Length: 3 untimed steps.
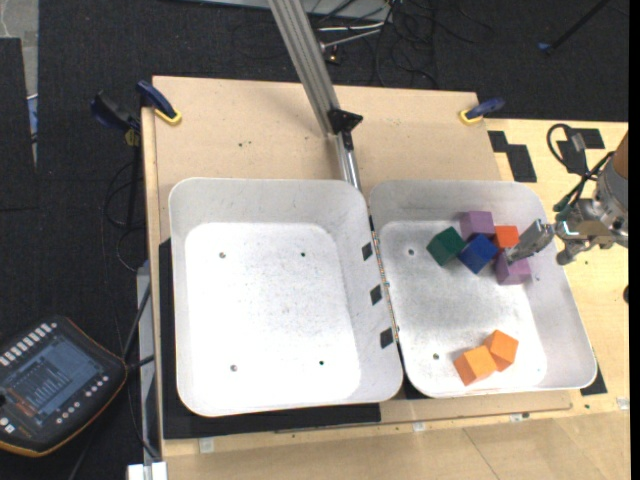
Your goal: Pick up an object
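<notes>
Camera view: left bin [270, 298], then the right bin [560, 358], holding a green block [445, 245], blue block [479, 253] and purple blocks [476, 223] near its far edge, two orange blocks [487, 357] near its front edge. Gripper [545, 243] at the right rim; finger state cannot be told.

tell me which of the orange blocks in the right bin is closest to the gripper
The small orange block in the upper cluster, beside the blue block, right by the gripper. The other two orange blocks lie together near the bin's front edge.
</notes>
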### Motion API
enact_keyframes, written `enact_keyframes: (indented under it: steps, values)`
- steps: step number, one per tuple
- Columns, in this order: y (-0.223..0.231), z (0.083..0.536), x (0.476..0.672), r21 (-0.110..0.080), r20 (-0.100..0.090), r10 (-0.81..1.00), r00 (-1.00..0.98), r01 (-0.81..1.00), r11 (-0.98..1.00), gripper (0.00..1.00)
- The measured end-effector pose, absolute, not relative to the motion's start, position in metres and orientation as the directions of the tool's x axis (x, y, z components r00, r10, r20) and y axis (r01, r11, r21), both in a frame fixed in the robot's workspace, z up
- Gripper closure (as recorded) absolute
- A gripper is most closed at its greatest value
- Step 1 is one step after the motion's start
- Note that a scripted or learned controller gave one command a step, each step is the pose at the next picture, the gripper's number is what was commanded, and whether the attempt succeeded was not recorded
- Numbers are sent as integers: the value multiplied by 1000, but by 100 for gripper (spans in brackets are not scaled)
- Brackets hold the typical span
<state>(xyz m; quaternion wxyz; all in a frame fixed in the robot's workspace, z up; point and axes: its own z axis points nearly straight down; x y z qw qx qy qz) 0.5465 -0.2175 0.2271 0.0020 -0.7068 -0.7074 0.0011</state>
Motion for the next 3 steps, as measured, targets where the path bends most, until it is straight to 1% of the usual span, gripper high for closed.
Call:
enact_keyframes:
  steps: [1,2,3]
  values:
    - [-217,230,548,0,0,1000,-2,1000,2,0]
    - [-222,183,541,-5,1,1000,1,1000,-1,0]
    - [-213,135,538,-5,2,1000,0,1000,0,0]
